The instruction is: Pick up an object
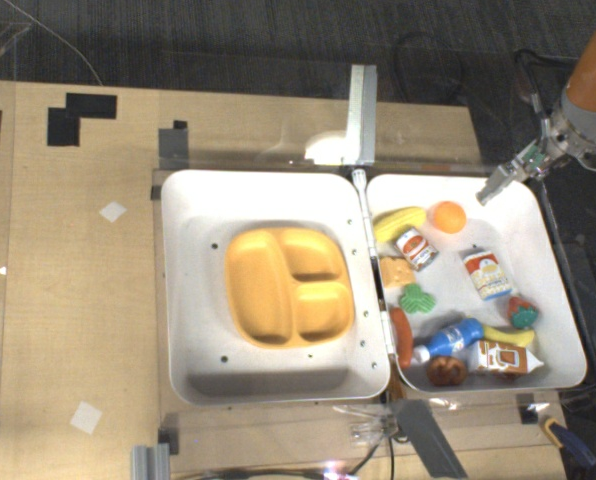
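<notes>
Desk: Progress on the pick?

Photo: None so far. Tool [498, 183] poised up and to the right of the orange ball [448, 217], near it but apart, over the back corner of the right bin [563, 298]. Carrying nothing visible.

Desk: Open or closed?

Photo: Cannot tell at this slant and size.

Desk: Location of the candidates?

Photo: All resting in the right bin, around or below the orange ball. Yellow fruit [398, 223] just left of the ball; small can [416, 249] just below-left. White carton [486, 273] below-right. Blue bottle [453, 338] well below, amid a crowded cluster along the front wall. Yellow divided tray [288, 283] far left of the ball, alone in the left bin [193, 268].

Desk: Left to do?

Photo: Practically everything, judging by this. Choose a target, descend, close, lift. Likeliest choice: the orange ball, nearest and clear of its neighbours on most sides. Round, though, so liable to roll off a poor grip.
</notes>
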Robot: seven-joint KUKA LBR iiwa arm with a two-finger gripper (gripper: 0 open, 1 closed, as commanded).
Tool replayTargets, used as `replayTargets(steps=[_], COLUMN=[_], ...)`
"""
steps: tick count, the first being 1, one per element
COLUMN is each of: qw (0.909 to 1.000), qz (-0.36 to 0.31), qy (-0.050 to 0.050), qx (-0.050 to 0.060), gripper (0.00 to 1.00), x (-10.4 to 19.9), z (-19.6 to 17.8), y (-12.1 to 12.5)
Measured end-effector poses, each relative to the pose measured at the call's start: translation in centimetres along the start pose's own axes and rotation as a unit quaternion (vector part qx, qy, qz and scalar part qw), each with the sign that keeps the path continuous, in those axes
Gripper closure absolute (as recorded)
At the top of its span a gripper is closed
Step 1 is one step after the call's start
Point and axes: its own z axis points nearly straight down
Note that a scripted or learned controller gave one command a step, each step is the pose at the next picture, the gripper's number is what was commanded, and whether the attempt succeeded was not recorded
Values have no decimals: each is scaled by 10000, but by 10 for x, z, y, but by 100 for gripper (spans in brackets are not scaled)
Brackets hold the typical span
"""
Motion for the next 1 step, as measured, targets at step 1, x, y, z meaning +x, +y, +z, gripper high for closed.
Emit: replayTargets(steps=[1], qw=[10000], qz=[-38], qy=[-19], qx=[-10], gripper=[100], x=[1], z=[-11], y=[2])
